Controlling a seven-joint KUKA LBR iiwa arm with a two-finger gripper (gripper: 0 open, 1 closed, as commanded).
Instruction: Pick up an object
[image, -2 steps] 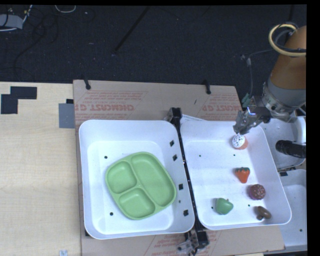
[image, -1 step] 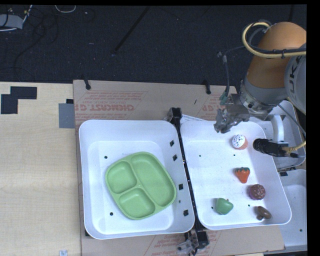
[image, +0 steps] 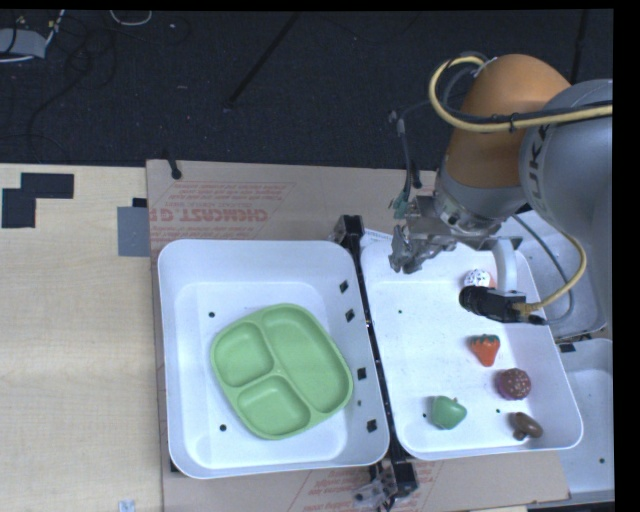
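In right bin (image: 420, 335), five toys (image: 447, 411); left bin (image: 195, 270), one green plate (image: 280, 370); end effector (image: 408, 262) state unclear.

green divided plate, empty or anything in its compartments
Empty: all three compartments of the green divided plate show bare green, nothing in them.

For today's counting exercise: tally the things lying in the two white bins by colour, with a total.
Green: 2, divided plate, green toy
Orange-red: 1, strawberry-like toy
Dark red: 1, round toy
Brown: 1, lump
White: 1, speckled ball
Total: 6
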